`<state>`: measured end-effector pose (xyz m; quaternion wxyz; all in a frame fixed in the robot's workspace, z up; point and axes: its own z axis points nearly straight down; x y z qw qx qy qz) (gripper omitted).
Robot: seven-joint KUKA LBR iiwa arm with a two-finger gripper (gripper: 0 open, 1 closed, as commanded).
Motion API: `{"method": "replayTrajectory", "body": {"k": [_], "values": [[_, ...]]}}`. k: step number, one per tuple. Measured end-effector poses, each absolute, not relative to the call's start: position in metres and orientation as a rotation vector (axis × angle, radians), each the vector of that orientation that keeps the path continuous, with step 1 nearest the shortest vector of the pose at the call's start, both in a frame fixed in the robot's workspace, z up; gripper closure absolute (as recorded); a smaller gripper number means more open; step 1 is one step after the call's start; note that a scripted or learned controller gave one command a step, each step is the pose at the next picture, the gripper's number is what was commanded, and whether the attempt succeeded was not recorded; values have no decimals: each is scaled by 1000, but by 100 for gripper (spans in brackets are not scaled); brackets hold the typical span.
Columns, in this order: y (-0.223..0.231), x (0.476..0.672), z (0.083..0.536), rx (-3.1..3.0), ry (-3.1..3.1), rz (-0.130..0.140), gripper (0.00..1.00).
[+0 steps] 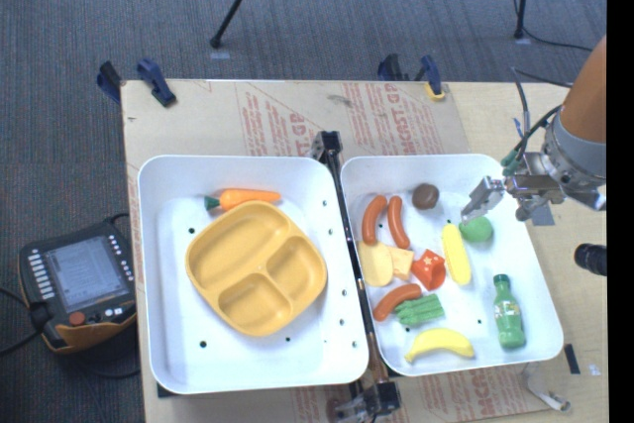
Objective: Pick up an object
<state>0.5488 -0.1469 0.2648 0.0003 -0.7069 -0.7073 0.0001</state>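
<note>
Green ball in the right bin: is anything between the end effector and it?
Nothing visible. The end effector hangs just above and left of the green ball, with only bare bin floor between. The yellow corn lies close on the ball's left.

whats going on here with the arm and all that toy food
A robot arm reaches in from the right, its gripper hanging over the right bin, just beside a green round toy. It has nothing between its fingers, so no pick has happened yet. That bin also holds sausages, a corn cob, a banana and a green bottle. The left bin holds a yellow divided tray with a carrot beside it.
</note>
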Motion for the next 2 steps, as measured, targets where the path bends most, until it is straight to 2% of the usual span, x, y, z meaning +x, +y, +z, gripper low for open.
{"method": "replayTrajectory", "body": {"k": [1, 2], "values": [[-138, 543, 145, -2359, -2064, 6, 0], [-89, 594, 87, -2437, -1976, 3, 0]]}}
